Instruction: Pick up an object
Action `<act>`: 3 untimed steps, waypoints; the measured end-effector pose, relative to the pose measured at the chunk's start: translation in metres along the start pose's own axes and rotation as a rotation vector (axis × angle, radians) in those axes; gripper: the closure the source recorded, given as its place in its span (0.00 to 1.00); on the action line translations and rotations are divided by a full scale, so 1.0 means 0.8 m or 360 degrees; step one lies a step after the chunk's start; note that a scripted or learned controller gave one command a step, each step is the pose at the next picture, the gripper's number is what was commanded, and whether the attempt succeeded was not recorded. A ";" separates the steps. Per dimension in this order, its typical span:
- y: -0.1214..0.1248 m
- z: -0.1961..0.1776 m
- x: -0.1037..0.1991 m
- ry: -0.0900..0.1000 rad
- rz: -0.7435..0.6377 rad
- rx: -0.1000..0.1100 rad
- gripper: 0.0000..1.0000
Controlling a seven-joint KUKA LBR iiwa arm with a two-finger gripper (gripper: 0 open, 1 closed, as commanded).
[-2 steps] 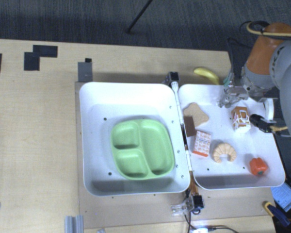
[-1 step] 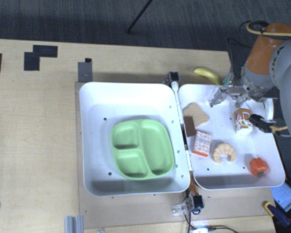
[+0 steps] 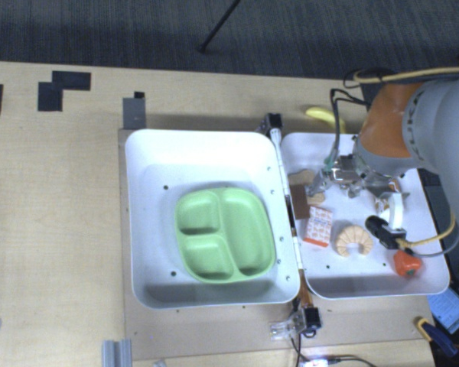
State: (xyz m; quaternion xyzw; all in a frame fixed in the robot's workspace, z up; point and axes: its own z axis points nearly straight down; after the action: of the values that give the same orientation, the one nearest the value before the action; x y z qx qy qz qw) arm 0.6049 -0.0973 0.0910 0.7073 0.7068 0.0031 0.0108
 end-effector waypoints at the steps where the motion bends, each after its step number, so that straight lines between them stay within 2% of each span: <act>1: 0.002 -0.013 0.005 0.0013 -0.0006 -0.0001 1.00; 2: 0.052 -0.029 -0.080 0.0014 -0.0005 0.0024 1.00; 3: 0.082 -0.051 -0.136 0.0015 -0.0007 0.0023 1.00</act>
State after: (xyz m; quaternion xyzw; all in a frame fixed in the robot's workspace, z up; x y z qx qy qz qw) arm 0.6699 -0.2060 0.1340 0.7059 0.7083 0.0012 0.0024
